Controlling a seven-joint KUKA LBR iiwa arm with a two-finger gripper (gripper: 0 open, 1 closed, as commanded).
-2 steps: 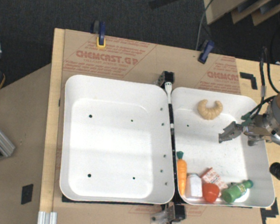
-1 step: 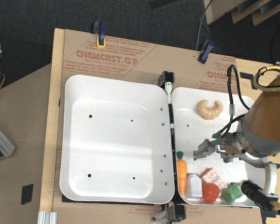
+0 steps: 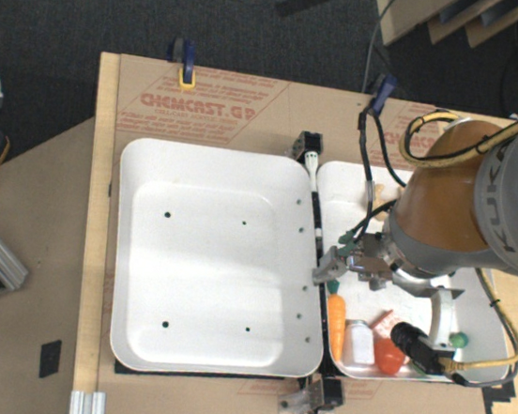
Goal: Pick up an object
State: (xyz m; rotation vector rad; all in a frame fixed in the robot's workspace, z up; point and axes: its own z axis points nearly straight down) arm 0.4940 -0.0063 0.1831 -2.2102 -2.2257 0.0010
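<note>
Dark carpet round cardboard-topped bench (image 3: 216,101). Right bin (image 3: 338,179), near left corner: orange carrot-shaped item (image 3: 335,317), white block (image 3: 361,345), red piece (image 3: 391,360), crowded together. Gripper (image 3: 335,264) over left rim, just beyond carrot; you cannot tell whether open or closed. Your best course: centre over carrot, grip across its width, descend straight

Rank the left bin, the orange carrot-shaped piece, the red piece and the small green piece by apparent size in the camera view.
1. left bin
2. orange carrot-shaped piece and red piece: close, and the red one is partly covered, so no ranking between them
3. small green piece
</note>
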